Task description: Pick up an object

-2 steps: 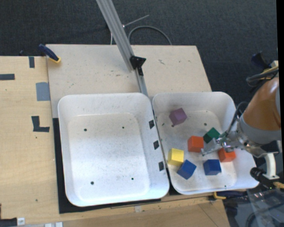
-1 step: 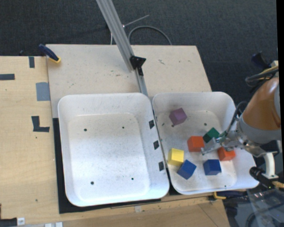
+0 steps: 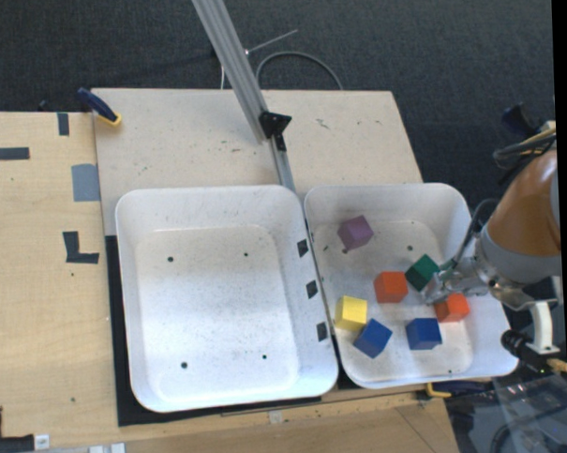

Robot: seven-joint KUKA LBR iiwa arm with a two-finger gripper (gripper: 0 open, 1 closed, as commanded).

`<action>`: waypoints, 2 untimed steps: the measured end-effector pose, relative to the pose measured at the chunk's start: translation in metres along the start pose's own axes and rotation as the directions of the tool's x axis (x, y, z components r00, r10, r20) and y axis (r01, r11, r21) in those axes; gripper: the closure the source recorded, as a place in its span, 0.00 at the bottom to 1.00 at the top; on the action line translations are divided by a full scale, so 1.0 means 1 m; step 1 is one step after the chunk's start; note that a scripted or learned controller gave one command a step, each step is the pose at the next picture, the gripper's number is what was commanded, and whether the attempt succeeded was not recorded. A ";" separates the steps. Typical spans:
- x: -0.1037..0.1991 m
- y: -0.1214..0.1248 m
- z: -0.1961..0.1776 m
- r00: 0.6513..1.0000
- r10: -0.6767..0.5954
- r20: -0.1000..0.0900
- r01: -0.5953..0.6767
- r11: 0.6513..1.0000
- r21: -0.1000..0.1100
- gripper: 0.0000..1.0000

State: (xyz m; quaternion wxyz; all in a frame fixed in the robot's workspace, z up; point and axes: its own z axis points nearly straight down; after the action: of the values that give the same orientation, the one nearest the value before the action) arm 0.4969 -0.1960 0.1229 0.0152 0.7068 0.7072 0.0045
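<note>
Blocks, small coloured cubes that look like wood or plastic, all lie in the right-hand shallow white plastic bin (image 3: pixel 451 204), and any one of them would satisfy the task. Nearest the front edge sit two blue cubes, one (image 3: pixel 372 338) tilted on the left and one (image 3: pixel 423 333) squarer to its right, with a yellow cube (image 3: pixel 352 311) touching the tilted one from behind. A small orange-red cube (image 3: pixel 452 307) lies just beside the gripper (image 3: pixel 447 279); further in are a larger orange cube (image 3: pixel 391 287) and, next to it, a dark green cube (image 3: pixel 421 272) tipped on an edge. Alone toward the back lies a purple cube (image 3: pixel 356 232).

The grey arm with its orange band (image 3: pixel 532 215) reaches in from the right, its tip low among the green and small orange-red cubes. Whether the claw is spread or closed cannot be told from this slanted view, and nothing is plainly between it.

My reading is that this is the descent-and-grasp step, with the green or small orange-red cube as likely target. Next comes closing squarely on one cube without nudging its neighbours, then a straight lift. The left-hand white bin (image 3: pixel 133 218) lies beyond, holding no cubes.
</note>
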 end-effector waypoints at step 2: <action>-0.006 0.000 -0.105 1.000 -0.001 -0.013 0.001 1.000 0.023 1.00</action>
State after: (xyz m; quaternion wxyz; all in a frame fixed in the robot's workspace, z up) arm 0.4937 -0.2009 0.2276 0.0027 0.7066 0.7076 0.0011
